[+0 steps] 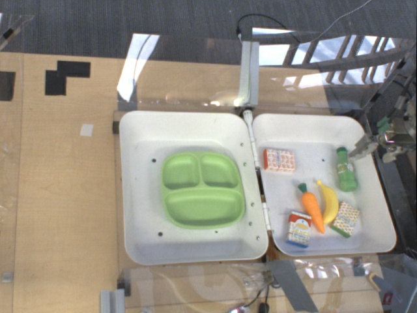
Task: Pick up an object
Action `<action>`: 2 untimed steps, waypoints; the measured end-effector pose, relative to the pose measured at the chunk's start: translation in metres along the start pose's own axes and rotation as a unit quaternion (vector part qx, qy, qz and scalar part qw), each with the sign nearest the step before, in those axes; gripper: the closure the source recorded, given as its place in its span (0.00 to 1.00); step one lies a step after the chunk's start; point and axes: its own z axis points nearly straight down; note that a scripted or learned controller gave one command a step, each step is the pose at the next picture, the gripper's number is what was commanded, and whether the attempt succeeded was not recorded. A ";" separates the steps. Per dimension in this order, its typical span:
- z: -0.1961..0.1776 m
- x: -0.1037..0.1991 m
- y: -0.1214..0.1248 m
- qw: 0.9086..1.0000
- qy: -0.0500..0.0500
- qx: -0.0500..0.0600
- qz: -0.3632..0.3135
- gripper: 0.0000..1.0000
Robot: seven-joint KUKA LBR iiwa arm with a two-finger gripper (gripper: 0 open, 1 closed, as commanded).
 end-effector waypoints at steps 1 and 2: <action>0.145 0.008 0.023 0.995 0.000 0.001 0.104 0.00; 0.162 0.007 0.034 0.991 0.001 -0.002 0.135 0.00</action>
